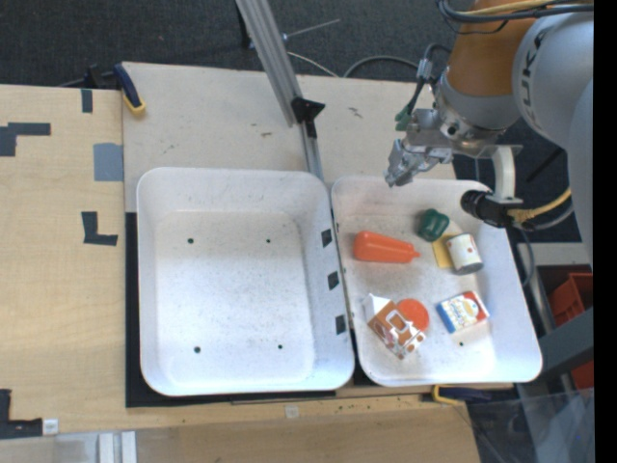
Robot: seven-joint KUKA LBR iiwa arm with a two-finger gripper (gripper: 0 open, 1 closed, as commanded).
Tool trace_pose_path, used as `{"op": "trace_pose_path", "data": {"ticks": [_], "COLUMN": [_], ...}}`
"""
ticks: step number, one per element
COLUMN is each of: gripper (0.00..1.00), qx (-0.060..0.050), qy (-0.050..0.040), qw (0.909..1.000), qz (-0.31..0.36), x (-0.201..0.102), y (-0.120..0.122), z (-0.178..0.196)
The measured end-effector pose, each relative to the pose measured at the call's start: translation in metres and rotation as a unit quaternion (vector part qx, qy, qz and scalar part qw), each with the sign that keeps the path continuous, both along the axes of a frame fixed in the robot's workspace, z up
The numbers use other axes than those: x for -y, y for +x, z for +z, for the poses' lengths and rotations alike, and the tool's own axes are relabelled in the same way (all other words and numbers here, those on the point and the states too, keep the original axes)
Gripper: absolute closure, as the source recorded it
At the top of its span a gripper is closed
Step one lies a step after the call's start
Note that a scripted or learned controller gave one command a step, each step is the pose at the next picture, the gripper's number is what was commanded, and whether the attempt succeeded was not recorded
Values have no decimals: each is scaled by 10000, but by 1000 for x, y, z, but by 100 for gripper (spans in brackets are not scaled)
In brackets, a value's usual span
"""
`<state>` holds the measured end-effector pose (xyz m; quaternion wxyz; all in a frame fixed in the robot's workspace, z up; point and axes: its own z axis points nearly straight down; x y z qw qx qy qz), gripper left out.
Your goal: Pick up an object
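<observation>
Right bin (501, 350): carrot (384, 249), green piece (432, 225), can (465, 253), carton (461, 313), all unpicked. Hand (401, 174) above bin's far edge; finger state indiscernible. Grasp pending.

The arm (540, 46) enters from the upper right of the view, its grey outer casing at the right edge and the orange band bulging above the wrist. Dark cables loop around the top of the orange section. Below the band, the wrist narrows to a grey metal mount, angled down and to the left. The gripper (398, 175) hangs from this mount, pointing downward with its tip lowest and leftmost. Its fingers appear drawn close together at the tip, with nothing visible between them.
</observation>
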<state>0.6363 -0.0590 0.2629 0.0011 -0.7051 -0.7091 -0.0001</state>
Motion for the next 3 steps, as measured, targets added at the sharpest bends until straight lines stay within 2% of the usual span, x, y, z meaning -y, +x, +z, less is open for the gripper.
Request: {"op": "trace_pose_path", "data": {"ticks": [1,3], "gripper": [100,100], "qx": [-15,-14], "qy": [-1,-7], "qw": [10000,10000], "qz": [3,0], "x": [-55,-142], "y": [-25,-51], "z": [-14,-27]}}
